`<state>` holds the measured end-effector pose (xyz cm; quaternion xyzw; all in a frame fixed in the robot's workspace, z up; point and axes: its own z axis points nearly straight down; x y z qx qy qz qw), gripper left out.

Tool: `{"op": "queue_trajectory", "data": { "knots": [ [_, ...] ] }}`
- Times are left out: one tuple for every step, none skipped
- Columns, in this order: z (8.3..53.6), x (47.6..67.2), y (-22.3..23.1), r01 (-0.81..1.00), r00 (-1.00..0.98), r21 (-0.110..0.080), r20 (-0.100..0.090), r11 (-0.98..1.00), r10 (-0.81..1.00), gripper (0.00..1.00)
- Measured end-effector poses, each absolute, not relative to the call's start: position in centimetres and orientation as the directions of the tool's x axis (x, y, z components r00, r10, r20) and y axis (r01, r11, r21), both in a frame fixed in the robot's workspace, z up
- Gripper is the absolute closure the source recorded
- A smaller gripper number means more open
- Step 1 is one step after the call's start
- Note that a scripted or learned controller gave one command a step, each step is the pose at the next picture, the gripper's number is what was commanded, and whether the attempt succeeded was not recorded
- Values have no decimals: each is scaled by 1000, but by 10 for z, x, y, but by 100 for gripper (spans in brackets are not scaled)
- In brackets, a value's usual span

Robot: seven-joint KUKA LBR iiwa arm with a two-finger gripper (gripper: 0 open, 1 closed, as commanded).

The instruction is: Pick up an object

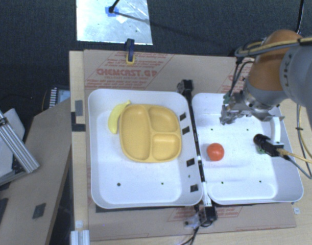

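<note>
The gripper (229, 114) hangs at the right bin's (247, 190) back edge, jaw state indiscernible. The ball (215, 151) lies apart near the bin's left wall, likely the nearest target.

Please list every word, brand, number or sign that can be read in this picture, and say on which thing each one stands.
"CHEMCAST GP", red print, roughly as it reads, on the brown cardboard sheet behind the left bin.
More red print on the cardboard near the right bin and along the front edge: too blurred to read.
No readable text elsewhere.
</note>
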<state>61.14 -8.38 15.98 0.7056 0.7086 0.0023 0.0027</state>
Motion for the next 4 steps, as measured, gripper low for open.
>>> {"op": "queue_trajectory", "data": {
  "knots": [
    [206,619,-82,1000,-5,7,-1,5,1000,100],
    [260,621,-82,1000,-6,8,-1,6,1000,100],
    [248,635,-30,1000,-9,3,1,9,1000,100],
    [252,634,21,1000,-9,3,1,9,1000,100]
  ]
}}
